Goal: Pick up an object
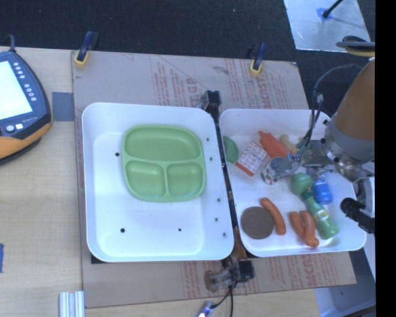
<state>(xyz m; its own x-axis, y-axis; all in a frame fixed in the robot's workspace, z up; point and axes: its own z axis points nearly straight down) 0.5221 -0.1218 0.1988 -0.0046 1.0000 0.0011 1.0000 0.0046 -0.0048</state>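
Bench (33,203): light wood-grain top, lit evenly and brightly. A brown cardboard sheet (185,78) with faint red printing lies on it, running from near the back edge to the front. Two clamps (84,48) with blue handles and yellow jaws hold the sheet's back edge, one at the left corner, one toward the right. A strip of grey tape (62,106) sits at the sheet's left edge. A small blue mark (0,257) shows on the wood at front left. Floor (152,8) beyond the bench: dark carpet. A pale sheet (323,15) lies on it at upper right, with a blue mark and a thin dark rod across it.
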